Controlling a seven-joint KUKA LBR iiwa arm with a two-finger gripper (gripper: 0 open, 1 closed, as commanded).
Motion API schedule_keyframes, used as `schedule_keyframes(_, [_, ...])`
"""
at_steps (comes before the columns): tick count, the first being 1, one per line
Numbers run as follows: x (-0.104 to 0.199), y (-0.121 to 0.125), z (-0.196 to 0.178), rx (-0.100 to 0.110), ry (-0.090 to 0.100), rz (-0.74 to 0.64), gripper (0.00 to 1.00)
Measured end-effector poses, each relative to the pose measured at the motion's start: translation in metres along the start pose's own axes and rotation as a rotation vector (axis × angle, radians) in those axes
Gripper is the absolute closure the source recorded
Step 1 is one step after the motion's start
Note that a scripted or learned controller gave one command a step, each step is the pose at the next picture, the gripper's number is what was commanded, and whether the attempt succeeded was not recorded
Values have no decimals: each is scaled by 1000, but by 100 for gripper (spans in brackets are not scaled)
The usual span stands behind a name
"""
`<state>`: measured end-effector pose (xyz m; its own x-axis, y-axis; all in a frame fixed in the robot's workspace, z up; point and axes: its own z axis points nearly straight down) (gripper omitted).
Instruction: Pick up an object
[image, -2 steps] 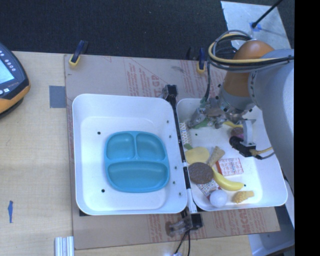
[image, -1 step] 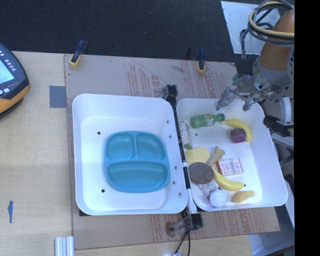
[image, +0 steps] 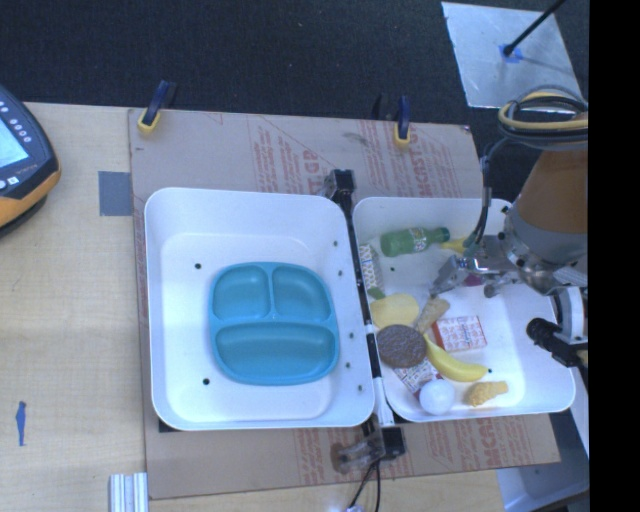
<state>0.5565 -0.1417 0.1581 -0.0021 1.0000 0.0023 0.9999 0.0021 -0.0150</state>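
- Near edge of the right bin (image: 560, 405): a white ball (image: 436, 397) and a small yellow-orange piece (image: 485, 392) lie near each other at the front wall.
- Just beyond them, a banana (image: 452, 363) lies at a slant, its upper end beside a dark round disc (image: 401, 346).
- A small red-and-white packet (image: 462, 332) lies just behind the banana, near the bin's centre.
- A pale yellow lump (image: 396, 308) sits against the bin's left wall, touching the disc's far side; a tan wedge-shaped piece (image: 433, 313) lies just right of it.
- Left bin (image: 170, 300): a blue divided plate (image: 273, 323) rests flat in its middle, with bare white floor around it.
- Gripper (image: 452, 275): it is above the middle of the right bin, above the tan piece and packet. Its metal fingers are too small and blurred to judge; whether they are apart or closed cannot be told, and no item is seen between them.
- Arm (image: 555, 200): grey and orange, it enters from the right over the bin's far right corner.
- Far part of the right bin: a green bottle (image: 412, 241) lies on its side near the back wall, left of the arm.
- Beyond the bins: two yellow-and-blue clamps (image: 152, 110) grip the cardboard sheet's far edge.
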Motion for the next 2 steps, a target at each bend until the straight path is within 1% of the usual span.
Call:
schedule_keyframes(1, [-7,47,70,-10,-4,-7,0])
schedule_keyframes(2, [35,100,65,-2,-2,-7,0])
